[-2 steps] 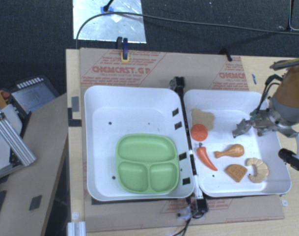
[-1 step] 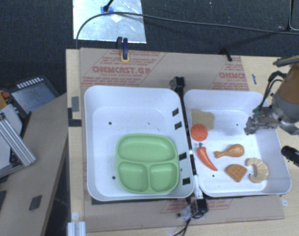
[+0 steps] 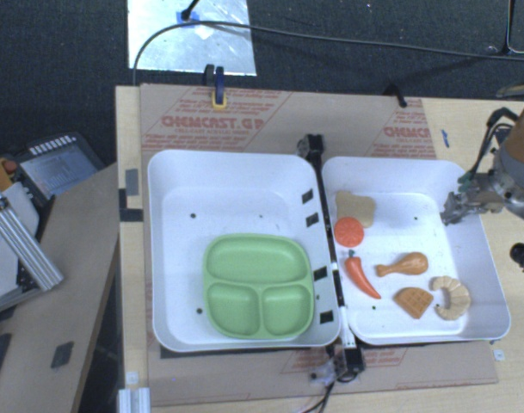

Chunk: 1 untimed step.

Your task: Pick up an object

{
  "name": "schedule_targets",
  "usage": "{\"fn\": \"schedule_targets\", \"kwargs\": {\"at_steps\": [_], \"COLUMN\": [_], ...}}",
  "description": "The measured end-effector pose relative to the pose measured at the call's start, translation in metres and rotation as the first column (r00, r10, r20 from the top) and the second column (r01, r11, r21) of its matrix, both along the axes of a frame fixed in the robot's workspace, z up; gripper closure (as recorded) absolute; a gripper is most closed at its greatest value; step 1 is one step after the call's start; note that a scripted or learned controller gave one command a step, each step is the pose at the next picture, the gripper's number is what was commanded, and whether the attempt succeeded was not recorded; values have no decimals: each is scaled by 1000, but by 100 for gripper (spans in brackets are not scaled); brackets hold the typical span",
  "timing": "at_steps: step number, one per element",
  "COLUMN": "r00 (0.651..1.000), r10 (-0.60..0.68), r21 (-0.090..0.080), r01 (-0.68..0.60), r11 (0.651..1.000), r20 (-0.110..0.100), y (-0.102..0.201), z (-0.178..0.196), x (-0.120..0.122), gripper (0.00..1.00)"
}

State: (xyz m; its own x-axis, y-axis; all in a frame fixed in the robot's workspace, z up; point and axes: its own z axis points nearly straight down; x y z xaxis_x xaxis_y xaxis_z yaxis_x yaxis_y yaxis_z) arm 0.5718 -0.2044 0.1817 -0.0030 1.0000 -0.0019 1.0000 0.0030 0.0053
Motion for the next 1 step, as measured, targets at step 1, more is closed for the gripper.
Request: {"fn": "schedule_targets", "kwargs": {"at_steps": [1], "r00": [1000], "r10": [2], "r21": [-1], "r01": [-2], "r11": [1000], "r20": [3], "y": [1], "z": [61], "x": [10], "gripper": [100]}}
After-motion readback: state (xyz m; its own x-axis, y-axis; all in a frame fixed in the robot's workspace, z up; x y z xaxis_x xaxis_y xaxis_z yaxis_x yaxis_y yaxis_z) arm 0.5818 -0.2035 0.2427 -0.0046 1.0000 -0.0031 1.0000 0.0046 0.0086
